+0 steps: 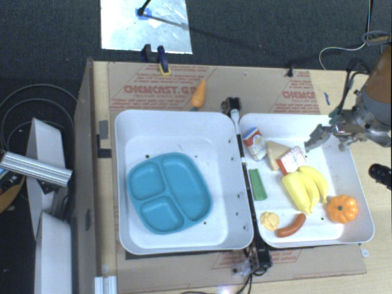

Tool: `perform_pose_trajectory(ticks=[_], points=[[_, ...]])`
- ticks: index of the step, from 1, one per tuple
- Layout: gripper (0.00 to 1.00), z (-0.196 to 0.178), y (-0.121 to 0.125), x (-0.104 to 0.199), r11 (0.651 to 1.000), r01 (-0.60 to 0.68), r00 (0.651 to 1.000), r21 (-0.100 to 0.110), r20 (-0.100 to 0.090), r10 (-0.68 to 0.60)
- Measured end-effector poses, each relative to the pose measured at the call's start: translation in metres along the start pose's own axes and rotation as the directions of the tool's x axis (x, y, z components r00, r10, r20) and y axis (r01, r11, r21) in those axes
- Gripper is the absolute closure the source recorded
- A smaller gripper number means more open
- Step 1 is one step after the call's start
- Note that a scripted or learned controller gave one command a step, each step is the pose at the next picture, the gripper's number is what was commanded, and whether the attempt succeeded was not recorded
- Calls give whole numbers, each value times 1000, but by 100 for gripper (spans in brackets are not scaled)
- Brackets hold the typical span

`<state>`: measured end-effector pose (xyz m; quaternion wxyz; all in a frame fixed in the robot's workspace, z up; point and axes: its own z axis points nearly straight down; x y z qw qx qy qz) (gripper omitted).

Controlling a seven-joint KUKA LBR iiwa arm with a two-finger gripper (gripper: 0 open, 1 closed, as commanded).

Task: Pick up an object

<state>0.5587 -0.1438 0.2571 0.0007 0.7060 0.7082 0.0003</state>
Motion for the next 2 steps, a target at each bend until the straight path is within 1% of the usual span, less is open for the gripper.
perform_pose_trajectory(ticks=[1, 2], points=[[0, 173, -6, 37, 1000, 3, 1000, 15, -5, -3], [100, 154, -1, 34, 1000, 0, 1000, -1, 0, 0]])
